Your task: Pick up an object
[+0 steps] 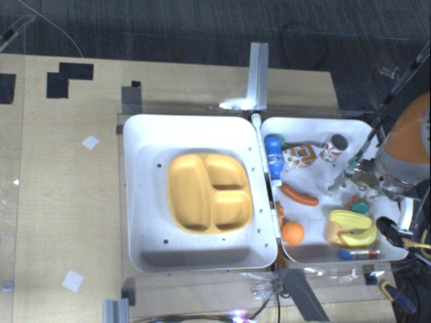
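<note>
Overhead: right bin (pixel 316 123) crowded with toys, including orange ball (pixel 293 232), red sausage (pixel 300 195), blue bottle (pixel 273 155), yellow banana (pixel 351 227). Labels unreadable. Hand (pixel 350 180) low inside that bin, grip state impossible to tell.

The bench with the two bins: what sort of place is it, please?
Probably a robot grasping test bench in a lab. Two white bins sit side by side, the left bin holding a yellow tray, the right bin holding toy food and bottles. A grey and orange arm reaches in.
</note>
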Controlling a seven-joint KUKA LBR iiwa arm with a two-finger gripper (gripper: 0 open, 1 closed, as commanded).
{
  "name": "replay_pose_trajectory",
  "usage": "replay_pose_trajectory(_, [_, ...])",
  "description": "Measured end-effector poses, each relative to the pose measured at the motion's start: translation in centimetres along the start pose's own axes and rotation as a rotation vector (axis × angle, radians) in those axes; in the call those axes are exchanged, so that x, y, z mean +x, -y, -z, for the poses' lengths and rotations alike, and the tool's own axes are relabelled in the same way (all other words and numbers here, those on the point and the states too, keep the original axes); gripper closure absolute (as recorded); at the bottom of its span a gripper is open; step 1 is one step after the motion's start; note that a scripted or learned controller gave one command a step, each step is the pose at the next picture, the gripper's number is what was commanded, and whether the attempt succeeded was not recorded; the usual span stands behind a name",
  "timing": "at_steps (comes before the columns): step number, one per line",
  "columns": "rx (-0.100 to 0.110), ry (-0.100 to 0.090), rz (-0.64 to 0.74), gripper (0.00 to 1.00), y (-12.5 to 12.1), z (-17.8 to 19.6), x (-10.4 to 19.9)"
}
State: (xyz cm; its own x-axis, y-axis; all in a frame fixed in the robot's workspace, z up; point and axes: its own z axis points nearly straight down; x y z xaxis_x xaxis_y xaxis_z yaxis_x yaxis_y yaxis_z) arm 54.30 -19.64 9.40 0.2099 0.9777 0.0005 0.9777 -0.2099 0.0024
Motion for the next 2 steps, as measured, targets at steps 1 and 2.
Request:
replay_pose_trajectory(1, [-0.008, 0.001, -0.016, 0.0, 2.2, 7.2, 0.3])
replay_pose_trajectory(2, [0.002, -0.001, -0.264, 0.0, -2.9, 1.8, 7.8])
